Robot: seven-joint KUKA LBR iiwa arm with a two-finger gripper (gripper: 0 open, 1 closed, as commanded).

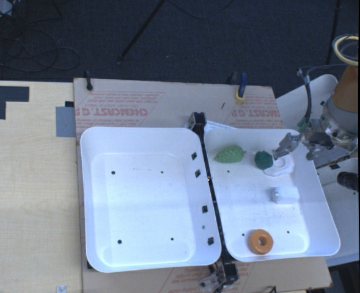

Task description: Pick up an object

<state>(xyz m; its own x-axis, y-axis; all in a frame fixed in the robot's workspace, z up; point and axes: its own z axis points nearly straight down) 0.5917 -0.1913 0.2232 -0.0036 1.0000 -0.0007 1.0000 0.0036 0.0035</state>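
1. Camera view, looking down at a slant on two shallow white bins set side by side on a sheet of printed cardboard (167, 105). The cardboard lies on a pale wooden bench top (27, 182).

2. Left bin (94, 163): only its bare white floor with a few small dark dots is seen.

3. Right bin (317, 224): it holds the loose objects.
   - A light green, bumpy, leaf-shaped object (229, 154) lies near the far left corner, close to the divider between the bins.
   - A dark green rounded object (263, 159) sits to the right of it, near the far wall.
   - A white curved piece (280, 168) lies just beside the dark green object, on its right and slightly nearer the camera.
   - A small grey-white block (275, 194) rests near the middle of the bin floor.
   - An orange ring (261, 241) lies flat near the front wall, well apart from the others.

4. Arm (345, 96): it enters from the right, with its orange band above the wrist.

5. Gripper (296, 142): it hangs above the far right part of the right bin, just right of the dark green object and above the white curved piece. Its fingers appear spread, with nothing seen between them.

6. Black clips (205, 209) run along the joint between the two bins.
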